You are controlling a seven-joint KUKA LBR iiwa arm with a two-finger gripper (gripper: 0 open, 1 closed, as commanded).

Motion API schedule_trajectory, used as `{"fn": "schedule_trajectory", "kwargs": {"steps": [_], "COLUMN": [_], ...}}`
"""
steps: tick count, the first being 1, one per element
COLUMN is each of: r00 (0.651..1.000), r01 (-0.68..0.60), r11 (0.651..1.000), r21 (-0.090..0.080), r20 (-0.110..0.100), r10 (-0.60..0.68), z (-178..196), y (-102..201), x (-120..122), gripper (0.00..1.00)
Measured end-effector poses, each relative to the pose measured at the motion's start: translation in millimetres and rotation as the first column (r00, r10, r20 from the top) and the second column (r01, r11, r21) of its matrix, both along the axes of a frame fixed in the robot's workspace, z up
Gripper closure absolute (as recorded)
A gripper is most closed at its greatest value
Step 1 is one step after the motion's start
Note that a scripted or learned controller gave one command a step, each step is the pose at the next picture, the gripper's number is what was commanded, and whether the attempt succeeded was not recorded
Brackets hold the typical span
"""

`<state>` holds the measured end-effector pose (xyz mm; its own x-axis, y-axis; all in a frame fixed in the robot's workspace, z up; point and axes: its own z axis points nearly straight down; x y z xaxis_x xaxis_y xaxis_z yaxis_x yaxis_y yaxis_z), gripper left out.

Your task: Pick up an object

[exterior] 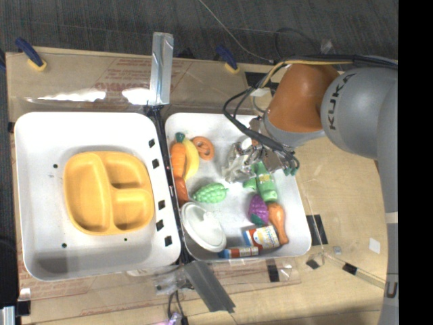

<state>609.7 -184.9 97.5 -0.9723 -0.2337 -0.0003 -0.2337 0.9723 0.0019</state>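
Two shallow white bins sit side by side on the desk (pixel 338 181). The left bin (pixel 34 181) holds a yellow divided tray (pixel 108 189), lying flat near its middle. The right bin (pixel 298 202) is crowded with toy food. Along its left wall lie a carrot (pixel 178 160) and a banana (pixel 191 158) touching each other, with a small orange pumpkin (pixel 202 147) just beside them. Below these a green bumpy fruit (pixel 210 193) rests near the middle, and a white bowl (pixel 203 227) sits in the lower left corner. On the right side a green bottle (pixel 266 185) lies above a purple grape bunch (pixel 258 208), with an orange piece (pixel 277 222) beside it and a small labelled can (pixel 262 237) below. A thin red-ended item (pixel 238 252) lies along the bottom wall.

The arm (pixel 352 110) reaches in from the right, and its gripper (pixel 245 158) hangs low over the upper middle of the right bin, just beside the green bottle. From here I cannot tell how it is set or whether it grips anything.
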Motion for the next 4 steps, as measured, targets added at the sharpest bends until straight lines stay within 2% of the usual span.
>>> {"fn": "schedule_trajectory", "kwargs": {"steps": [1,2,3,4], "r00": [0.943,0.945,0.878,0.88], "r01": [0.331,0.328,0.478,0.474], "r11": [0.943,0.945,0.878,0.88], "r21": [-0.002,-0.002,-0.003,-0.004], "r20": [0.005,0.0,0.0,-0.002], "r10": [-0.331,-0.328,-0.478,-0.474], "z": [117,122,154,161], "y": [24,25,55,56], "x": [13,14,31,32], "gripper": [1.0,1.0,1.0,1.0]}}
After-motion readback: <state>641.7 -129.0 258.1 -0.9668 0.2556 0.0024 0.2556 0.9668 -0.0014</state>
